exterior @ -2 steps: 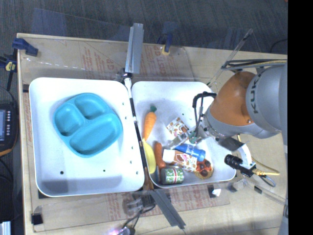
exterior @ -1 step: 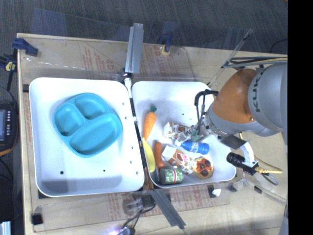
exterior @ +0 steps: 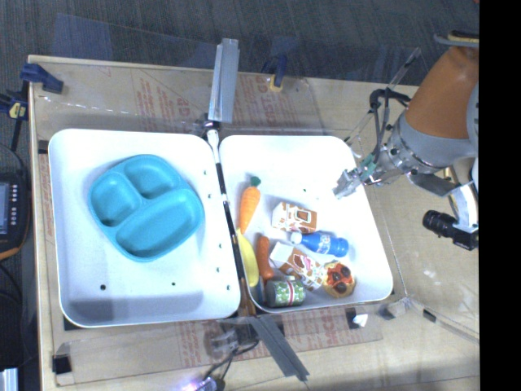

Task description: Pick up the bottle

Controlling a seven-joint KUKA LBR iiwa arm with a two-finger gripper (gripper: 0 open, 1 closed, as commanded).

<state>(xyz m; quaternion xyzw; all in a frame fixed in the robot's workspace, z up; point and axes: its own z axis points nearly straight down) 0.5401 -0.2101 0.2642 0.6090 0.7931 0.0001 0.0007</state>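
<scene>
A bench (exterior: 122, 96) with a pale brown top, printed with faint red markings, stood on a dark grey carpeted floor (exterior: 122, 6). A metal bar (exterior: 222, 80) ran from the bench's far edge toward its middle, and another bar (exterior: 281, 353) lay slanted at the near edge. A blue clamp (exterior: 39, 76) gripped the far left corner. Black cables (exterior: 12, 292) trailed down the floor beside the left edge. Light fell evenly, with soft shadows.

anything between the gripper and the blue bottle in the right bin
Nothing in the camera view: the gripper hangs over the upper right of the right white bin, and only bare bin floor runs down to the blue plastic bottle with a white cap.
</scene>
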